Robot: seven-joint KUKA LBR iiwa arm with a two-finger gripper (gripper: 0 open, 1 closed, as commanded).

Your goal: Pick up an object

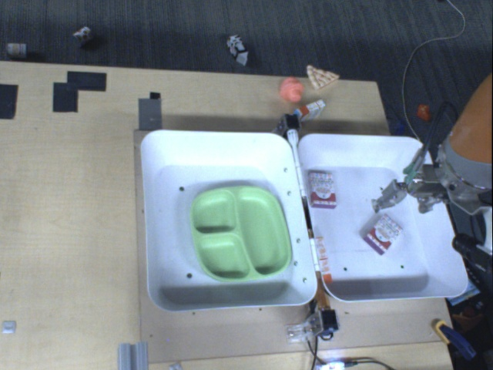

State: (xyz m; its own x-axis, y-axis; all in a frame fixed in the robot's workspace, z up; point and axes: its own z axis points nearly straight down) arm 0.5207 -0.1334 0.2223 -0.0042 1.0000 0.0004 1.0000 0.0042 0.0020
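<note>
Gripper [387, 197] hangs over the right bin [431, 280] near its right edge; can't tell how it's set. One packet [383, 233] lies just below it, another packet [322, 188] near the left edge. Left bin [158, 206] holds a green tray [240, 233].

Soft, even overhead light is falling across the scene, bright enough to show colours plainly. The two white bins are reflecting it most strongly: the right bin [350, 280], under the jaws, is washing out toward pale blue-white, and the left bin [166, 284], well to their left, is glowing along its rim. Shadows are lying faint and diffuse. The green tray [239, 233] is casting only a thin dark edge. The whole picture is looking slightly soft and grainy, and the dark floor [154, 14] beyond the counter [69, 230] is showing fine speckle.
</note>
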